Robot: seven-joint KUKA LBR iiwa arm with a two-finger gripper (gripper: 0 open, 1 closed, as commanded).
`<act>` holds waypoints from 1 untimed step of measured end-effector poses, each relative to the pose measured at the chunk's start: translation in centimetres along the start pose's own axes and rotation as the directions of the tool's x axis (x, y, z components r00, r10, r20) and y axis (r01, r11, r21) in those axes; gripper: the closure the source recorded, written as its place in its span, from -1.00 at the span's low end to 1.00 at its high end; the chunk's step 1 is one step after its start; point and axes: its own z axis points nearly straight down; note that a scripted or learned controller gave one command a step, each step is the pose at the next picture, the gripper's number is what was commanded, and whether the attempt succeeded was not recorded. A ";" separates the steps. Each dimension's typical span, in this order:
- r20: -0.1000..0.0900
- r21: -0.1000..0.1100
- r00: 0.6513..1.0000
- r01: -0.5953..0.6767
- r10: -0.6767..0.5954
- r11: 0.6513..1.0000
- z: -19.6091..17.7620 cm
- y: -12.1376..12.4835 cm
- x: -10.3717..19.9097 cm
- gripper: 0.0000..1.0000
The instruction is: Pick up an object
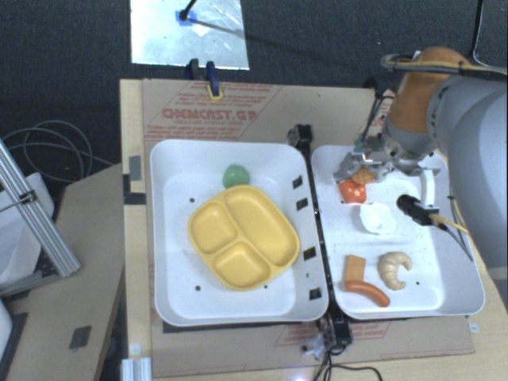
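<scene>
Two shallow white bins sit side by side on a cardboard-covered bench (pixel 238 105), seen from above. In the right bin (pixel 456 284), nearest the viewer at about 7 o'clock, lies a red-orange sausage (pixel 367 293). Just beyond it is a small orange block (pixel 355 267), and beside that, at about 5 o'clock, a pale croissant (pixel 394 268). Near the bin's centre rests a white lump (pixel 375 218). Just past it, at about 11 o'clock, is a red and orange object (pixel 353 190), the item closest to the tool. The gripper (pixel 359 167) hangs right over this object's far edge, on the grey arm (pixel 476 133) that enters from 2 o'clock. Whether the gripper is open, closed or gripping anything cannot be told. In the left bin (pixel 163 236), a yellow divided plate (pixel 242 236) takes up the middle. A small green object (pixel 236 175) sits at 12 o'clock, right against the plate's far rim.
</scene>
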 end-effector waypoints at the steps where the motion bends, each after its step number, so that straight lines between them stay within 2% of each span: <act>1: 0.002 0.012 1.000 -0.006 0.006 1.000 -0.9 -0.5 -0.6 1.00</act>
